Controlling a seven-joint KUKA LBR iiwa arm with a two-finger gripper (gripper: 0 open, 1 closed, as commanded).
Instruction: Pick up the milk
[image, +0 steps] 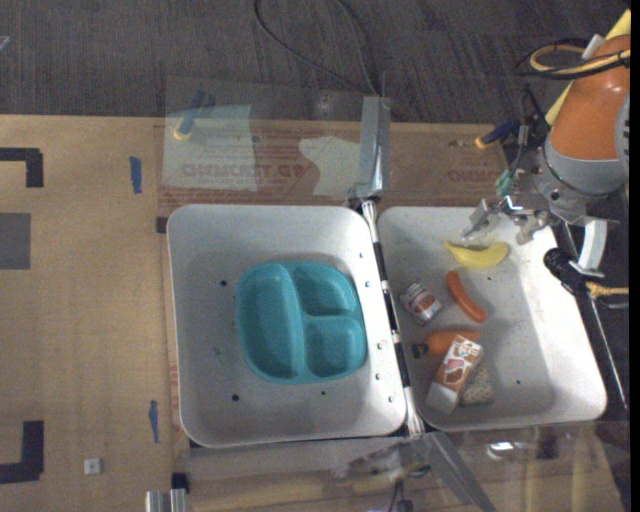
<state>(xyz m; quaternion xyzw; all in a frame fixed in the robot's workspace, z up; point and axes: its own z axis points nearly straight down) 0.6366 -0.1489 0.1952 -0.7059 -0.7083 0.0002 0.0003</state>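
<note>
Tool (497, 218) hovers beside banana (477, 254), well apart from milk (453, 373).

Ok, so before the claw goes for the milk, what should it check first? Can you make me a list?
1. Milk in sight: the white and orange milk carton lies in the right white bin. Ok.
2. Claw over the milk: the claw sits at the bin's far edge, near the yellow banana, away from the carton. Not ok.
3. Room around the carton: an orange carrot-like piece and a speckled grey piece sit right against it. Not ok.
4. Path there: the red sausage and small striped can lie in between. Cannot tell.
5. Claw open: cannot tell.
</note>
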